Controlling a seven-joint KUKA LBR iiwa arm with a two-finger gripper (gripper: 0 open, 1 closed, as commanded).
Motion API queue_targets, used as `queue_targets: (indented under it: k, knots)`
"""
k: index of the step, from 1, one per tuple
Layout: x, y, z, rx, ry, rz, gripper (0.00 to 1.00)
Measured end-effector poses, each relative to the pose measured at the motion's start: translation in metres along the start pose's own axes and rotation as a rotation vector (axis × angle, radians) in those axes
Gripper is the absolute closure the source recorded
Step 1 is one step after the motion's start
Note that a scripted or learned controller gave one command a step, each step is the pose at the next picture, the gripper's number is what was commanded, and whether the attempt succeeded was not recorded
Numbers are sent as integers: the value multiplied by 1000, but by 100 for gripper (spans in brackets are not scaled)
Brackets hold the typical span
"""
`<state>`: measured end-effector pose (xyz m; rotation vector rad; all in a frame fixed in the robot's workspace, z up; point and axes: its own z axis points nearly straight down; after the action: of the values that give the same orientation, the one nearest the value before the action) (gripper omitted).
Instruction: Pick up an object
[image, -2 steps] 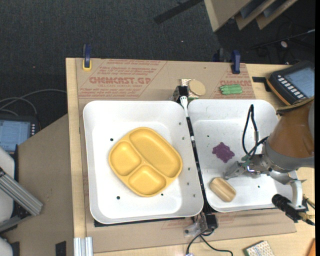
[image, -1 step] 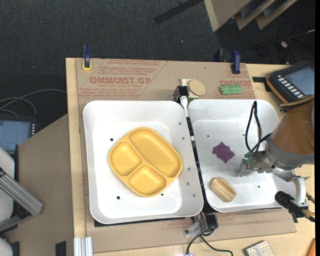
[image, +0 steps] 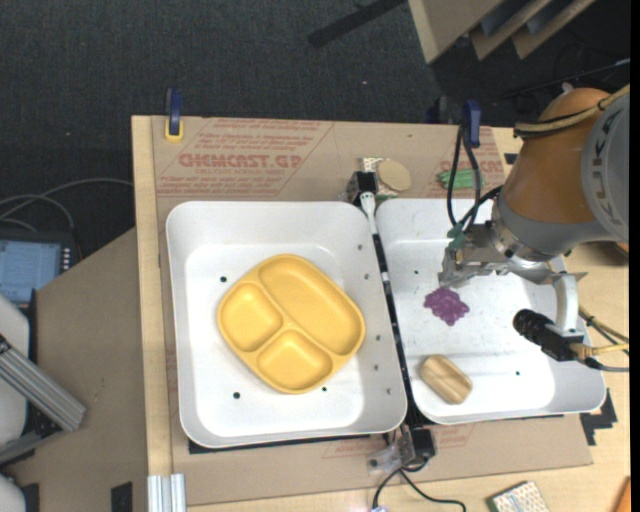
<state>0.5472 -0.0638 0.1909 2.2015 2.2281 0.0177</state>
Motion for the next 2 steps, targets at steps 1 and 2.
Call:
queue_targets:
  k: [1,2]
  knots:
    - [-35,31,106,9,-1,14,100]
    - [-34,30,104,10,-2,11,0]
